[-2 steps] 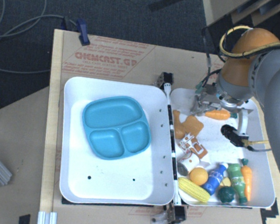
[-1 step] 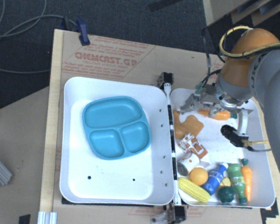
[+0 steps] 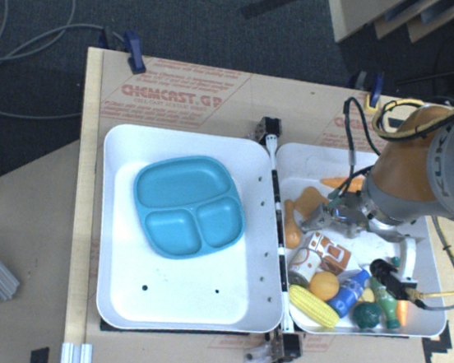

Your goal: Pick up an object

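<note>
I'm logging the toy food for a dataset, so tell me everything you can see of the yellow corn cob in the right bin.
The yellow plastic corn cob is a toy ear with rows of moulded kernels. It lies on its side, slanting along the near-left corner of the right white bin. A round orange ball sits right behind it, close enough that it seems to touch.

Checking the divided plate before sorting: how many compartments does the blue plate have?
3: the blue plate in the left bin has one large compartment along the top and two smaller ones below.
</note>
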`<state>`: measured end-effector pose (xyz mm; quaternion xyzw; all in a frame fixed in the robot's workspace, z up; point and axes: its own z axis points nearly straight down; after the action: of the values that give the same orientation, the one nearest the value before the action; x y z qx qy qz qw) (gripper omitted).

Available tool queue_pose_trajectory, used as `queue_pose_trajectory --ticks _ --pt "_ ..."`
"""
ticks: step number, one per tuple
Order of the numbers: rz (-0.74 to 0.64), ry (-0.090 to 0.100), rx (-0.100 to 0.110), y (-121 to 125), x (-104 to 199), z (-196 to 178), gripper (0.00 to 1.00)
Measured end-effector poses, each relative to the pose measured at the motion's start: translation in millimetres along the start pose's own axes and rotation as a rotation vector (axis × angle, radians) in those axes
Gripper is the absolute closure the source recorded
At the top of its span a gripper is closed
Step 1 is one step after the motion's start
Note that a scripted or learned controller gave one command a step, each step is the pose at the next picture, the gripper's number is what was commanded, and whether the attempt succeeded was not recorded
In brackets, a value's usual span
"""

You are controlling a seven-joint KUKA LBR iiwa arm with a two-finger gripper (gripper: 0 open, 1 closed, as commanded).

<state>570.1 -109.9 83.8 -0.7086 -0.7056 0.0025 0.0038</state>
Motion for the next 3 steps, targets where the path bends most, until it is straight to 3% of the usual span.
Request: queue_pose_trajectory --ticks 1,2,3 --pt "0.001 -0.002 -0.007 -62 -27 -1 0.00" --pt "-0.003 -0.002 -0.013 -58 -25 -11 1.00" --pt "-0.002 -0.009 -0.019 -15 -85 -79 1.00"
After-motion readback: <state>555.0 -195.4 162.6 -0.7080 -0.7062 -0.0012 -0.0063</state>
